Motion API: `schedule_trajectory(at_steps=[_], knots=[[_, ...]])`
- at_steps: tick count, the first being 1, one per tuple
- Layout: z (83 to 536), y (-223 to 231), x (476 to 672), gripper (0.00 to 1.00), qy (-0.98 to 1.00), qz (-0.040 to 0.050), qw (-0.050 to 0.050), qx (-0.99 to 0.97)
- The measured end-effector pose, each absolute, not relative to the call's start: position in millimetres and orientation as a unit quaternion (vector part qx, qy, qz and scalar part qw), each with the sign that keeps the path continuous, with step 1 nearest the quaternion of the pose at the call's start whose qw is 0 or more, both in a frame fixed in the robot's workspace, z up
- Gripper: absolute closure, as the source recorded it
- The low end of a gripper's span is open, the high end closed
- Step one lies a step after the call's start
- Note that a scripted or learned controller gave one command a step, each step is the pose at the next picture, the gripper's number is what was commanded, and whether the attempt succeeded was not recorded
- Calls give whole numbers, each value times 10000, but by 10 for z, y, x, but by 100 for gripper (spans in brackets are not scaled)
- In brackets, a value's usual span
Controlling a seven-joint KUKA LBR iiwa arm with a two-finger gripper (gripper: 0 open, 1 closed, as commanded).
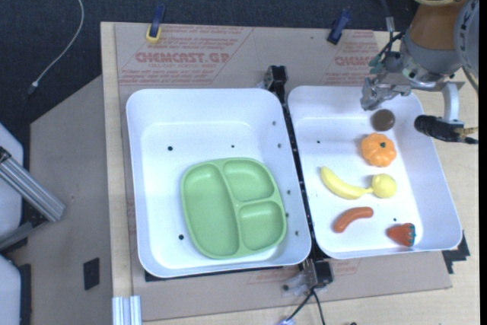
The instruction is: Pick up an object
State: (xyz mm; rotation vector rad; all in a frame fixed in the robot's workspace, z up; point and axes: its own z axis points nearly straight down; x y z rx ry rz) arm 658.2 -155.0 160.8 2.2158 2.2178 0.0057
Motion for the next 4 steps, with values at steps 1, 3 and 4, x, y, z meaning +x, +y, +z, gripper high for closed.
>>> schedule_trajectory(at_steps=[1,3,4], knots=[[2063,-1571,6547,100,7071,16,32,7071],[2566,-1050,6394,100,7086,-3,-16,7056],[2578,-578,6058,100,7087,-5,-22,7055]])
